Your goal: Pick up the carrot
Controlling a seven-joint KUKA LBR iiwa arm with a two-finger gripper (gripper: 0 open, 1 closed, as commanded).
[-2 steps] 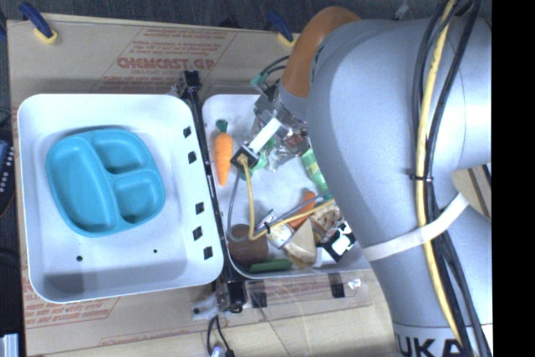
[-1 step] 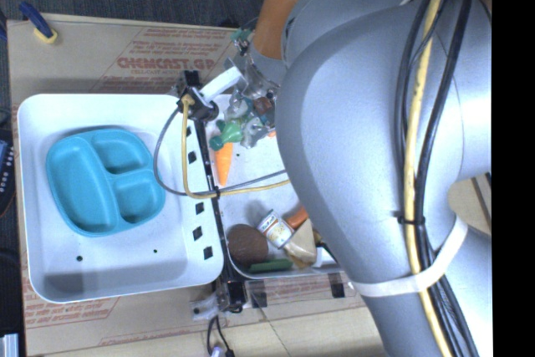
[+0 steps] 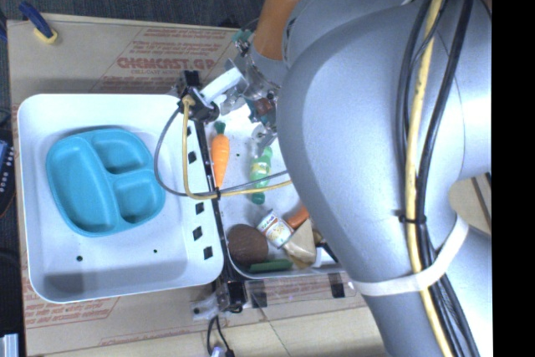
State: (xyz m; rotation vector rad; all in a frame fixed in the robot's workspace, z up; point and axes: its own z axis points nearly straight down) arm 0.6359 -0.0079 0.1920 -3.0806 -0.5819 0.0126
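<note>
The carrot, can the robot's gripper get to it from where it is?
Probably yes. The carrot lies in the right bin beside the divider, with nothing on top of it. The gripper hangs close above it. The green bottle sits near but apart.

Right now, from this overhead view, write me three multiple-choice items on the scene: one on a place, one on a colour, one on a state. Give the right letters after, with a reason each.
1. Where does the carrot lie?
A. In the right bin, by the wall between the bins
B. On the blue tray
C. On the cardboard outside the bins

2. What colour is the divided tray in the left bin?
A. Red
B. Light blue
C. Black

3. What is the carrot's state?
A. Lifted clear above the bin
B. Cut into pieces
C. Lying whole in the bin

Answers: 1 A, it lies just right of the dividing wall, in the right bin. 2 B, the tray is plainly light blue. 3 C, the carrot lies in one piece on the bin floor, green end up in the view.
</note>
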